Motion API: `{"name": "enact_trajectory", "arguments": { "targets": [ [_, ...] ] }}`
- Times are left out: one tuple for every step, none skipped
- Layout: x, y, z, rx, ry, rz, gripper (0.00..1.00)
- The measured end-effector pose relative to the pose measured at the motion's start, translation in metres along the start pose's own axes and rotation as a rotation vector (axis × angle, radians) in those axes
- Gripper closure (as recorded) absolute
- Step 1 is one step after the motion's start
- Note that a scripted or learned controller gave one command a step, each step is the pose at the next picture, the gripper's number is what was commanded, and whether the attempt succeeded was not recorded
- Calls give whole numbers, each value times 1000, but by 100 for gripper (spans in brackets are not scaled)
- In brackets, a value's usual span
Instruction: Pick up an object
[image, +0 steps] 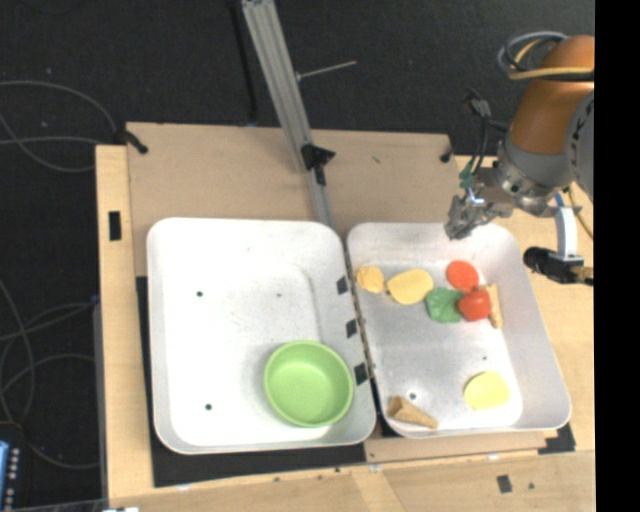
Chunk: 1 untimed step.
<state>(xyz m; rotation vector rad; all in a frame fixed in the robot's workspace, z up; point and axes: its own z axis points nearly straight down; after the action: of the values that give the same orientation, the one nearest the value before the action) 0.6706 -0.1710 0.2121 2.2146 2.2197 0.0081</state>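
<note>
Jaws (462, 224) (grip unreadable) hover over right bin (535, 330)'s far edge; cone (411, 411) lies lengthwise left-right, tip rightward.

We see the arm (545, 120) reaching in from the right at the upper edge of the view, its orange band sitting above the grey wrist (520, 180). The wrist angles down and leftward. The gripper (462, 222) hangs at its tip, pointing downward, too small and dark for us to read further.
</note>
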Motion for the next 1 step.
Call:
{"name": "enact_trajectory", "arguments": {
  "targets": [
    [44, -28, 0, 7, 0, -2, 100]
  ]
}}
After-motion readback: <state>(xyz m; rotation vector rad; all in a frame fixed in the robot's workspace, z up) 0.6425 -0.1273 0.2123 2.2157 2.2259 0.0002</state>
